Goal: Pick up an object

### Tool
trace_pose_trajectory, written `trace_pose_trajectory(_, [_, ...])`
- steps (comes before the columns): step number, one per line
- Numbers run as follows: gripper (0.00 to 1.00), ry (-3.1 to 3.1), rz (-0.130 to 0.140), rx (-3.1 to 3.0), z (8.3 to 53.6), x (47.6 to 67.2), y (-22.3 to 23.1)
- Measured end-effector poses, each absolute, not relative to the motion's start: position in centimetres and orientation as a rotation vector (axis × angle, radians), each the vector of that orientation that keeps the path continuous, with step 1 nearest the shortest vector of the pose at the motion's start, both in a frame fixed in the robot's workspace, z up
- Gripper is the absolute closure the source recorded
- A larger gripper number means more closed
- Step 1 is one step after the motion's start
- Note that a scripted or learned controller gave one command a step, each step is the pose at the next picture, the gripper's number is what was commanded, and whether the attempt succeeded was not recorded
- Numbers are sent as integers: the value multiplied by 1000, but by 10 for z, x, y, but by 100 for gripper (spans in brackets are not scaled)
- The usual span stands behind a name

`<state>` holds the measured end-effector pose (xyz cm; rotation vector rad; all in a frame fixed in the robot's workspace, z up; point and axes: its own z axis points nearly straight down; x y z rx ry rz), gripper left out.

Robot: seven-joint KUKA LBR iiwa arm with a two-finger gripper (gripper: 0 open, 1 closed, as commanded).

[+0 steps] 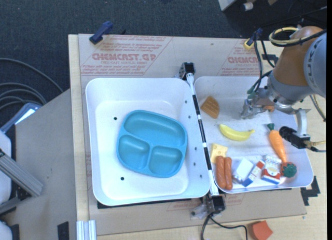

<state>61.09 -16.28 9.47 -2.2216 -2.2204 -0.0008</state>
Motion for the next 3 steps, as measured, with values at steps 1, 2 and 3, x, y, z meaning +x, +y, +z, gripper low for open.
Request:
trace_pose_trajectory(1, [0, -2220, -1, -2222, 95, 611, -163])
trace_pose_trajectory(2, [0, -2223, 0, -2221, 85, 667, -163])
trace_pose_trajectory(3, [0, -2220, 2, -2219, 84, 604, -113])
